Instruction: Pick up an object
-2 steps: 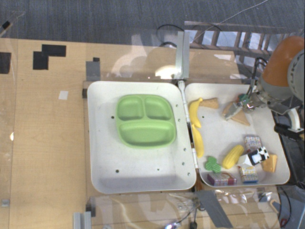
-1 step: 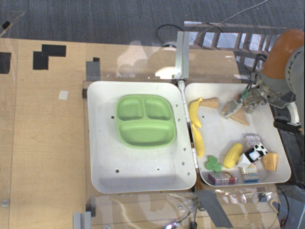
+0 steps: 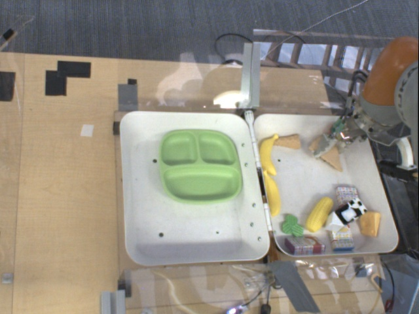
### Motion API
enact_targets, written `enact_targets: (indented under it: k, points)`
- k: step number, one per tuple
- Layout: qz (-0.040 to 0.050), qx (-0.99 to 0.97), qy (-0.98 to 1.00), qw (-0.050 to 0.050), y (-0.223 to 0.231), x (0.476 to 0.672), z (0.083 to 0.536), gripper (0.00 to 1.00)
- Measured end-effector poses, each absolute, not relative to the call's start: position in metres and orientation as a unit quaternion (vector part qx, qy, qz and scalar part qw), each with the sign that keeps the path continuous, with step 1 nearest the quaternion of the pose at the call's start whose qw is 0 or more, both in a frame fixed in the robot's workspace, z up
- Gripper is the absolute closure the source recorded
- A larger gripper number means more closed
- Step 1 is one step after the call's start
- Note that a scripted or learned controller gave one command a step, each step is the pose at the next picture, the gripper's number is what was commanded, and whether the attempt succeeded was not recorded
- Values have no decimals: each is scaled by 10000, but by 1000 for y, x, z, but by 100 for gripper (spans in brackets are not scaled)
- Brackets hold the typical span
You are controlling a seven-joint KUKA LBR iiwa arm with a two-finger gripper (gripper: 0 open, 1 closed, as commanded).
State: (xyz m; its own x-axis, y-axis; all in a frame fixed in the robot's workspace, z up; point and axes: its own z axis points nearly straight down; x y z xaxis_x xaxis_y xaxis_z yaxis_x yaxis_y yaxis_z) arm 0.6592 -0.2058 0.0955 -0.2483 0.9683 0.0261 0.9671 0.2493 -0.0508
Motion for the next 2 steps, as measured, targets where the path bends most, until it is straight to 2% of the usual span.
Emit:
enact_targets:
  k: [1,2]
  points:
    - [61,-6170,-7869,115,-206,663,107,100]
    - [-27,-7064,-7078,-29,-139,671,180,100]
